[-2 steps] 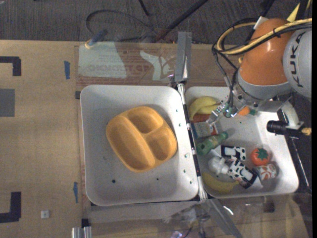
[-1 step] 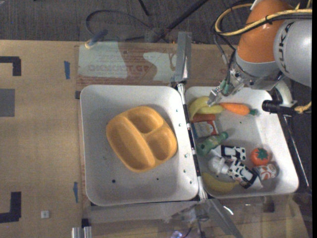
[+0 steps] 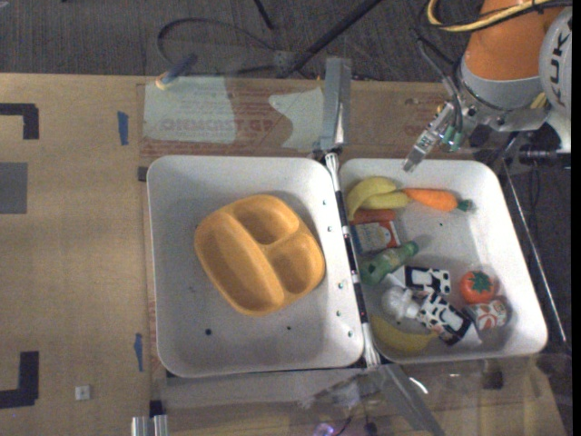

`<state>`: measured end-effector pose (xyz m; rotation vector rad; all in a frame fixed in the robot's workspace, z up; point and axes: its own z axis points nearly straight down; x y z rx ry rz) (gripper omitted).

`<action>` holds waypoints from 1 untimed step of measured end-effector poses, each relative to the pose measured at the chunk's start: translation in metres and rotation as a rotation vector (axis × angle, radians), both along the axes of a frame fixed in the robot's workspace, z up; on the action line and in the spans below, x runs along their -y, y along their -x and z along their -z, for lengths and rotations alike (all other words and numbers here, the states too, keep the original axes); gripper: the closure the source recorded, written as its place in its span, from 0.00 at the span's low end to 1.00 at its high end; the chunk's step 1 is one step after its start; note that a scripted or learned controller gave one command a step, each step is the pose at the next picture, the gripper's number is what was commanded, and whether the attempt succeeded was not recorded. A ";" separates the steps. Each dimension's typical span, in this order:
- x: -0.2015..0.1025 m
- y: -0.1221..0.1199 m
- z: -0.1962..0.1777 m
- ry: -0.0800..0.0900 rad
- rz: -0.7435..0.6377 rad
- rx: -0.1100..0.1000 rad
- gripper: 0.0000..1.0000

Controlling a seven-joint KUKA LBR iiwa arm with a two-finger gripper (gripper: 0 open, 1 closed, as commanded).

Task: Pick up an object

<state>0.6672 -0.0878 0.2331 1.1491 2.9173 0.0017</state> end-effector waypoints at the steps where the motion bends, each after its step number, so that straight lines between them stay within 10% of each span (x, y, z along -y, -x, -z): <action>1: 0.010 0.065 0.005 -0.002 0.079 -0.006 1.00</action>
